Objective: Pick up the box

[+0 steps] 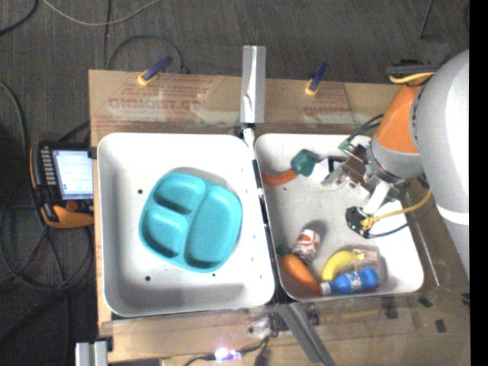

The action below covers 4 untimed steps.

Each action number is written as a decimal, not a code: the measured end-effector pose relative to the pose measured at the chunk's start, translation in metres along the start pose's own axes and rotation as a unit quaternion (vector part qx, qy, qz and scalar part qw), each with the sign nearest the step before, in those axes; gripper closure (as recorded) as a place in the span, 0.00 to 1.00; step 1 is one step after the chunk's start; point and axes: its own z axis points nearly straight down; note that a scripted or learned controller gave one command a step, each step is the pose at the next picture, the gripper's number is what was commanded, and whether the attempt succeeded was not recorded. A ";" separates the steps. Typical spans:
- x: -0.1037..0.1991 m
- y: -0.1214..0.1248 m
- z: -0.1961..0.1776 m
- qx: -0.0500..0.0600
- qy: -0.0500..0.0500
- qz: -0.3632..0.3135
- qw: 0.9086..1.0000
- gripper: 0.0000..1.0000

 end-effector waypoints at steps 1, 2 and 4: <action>0.009 0.031 0.041 -0.004 0.003 0.031 1.000 0.00; -0.058 -0.013 -0.007 0.000 0.000 0.016 1.000 0.00; -0.025 -0.064 0.037 -0.002 0.002 -0.055 0.999 0.00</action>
